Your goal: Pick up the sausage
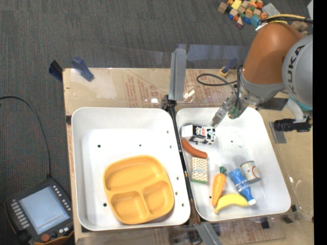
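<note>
Two white bins sit side by side. The left bin point(82, 137) holds one yellow divided tray point(138, 189). The right bin point(265, 152) holds one sausage point(194, 149) near its left wall, lying between a cow-print carton point(198, 132) and a patterned packet point(199, 169), close to both. Also there: one carrot point(218, 187), one banana point(234, 201), one blue bottle point(240, 184), one can point(250, 170). My gripper point(220, 116) hovers above the carton's right end; whether my jaws are open or closed, I cannot tell.

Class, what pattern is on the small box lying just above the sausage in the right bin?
Black patches on white, cow-like, on the box; camera view shows it best.
</note>
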`<act>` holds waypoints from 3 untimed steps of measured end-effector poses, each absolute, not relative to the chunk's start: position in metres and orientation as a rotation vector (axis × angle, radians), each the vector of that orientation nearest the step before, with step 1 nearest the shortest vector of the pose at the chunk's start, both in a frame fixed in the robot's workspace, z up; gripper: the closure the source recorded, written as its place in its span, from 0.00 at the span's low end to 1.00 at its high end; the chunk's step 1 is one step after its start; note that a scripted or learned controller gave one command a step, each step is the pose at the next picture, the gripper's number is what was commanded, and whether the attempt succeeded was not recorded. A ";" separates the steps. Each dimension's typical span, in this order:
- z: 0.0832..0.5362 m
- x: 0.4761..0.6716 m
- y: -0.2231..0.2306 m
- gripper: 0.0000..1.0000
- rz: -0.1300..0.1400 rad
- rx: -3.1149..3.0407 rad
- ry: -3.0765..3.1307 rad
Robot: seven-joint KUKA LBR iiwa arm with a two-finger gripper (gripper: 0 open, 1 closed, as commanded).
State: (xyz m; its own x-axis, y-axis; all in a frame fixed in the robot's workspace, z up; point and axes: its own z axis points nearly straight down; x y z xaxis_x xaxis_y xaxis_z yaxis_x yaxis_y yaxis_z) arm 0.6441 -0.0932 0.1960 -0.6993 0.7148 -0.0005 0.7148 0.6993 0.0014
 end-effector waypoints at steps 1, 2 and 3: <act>0.204 0.645 -0.094 1.00 0.003 1.223 2.894; 0.213 0.645 -0.096 1.00 0.004 1.227 2.892; 0.222 0.646 -0.096 1.00 0.006 1.230 2.890</act>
State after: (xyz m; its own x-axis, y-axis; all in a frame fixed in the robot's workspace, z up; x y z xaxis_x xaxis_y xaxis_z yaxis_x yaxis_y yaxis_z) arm 0.6460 -0.0965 0.2216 -0.6931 0.7208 0.0009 0.7208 0.6931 0.0040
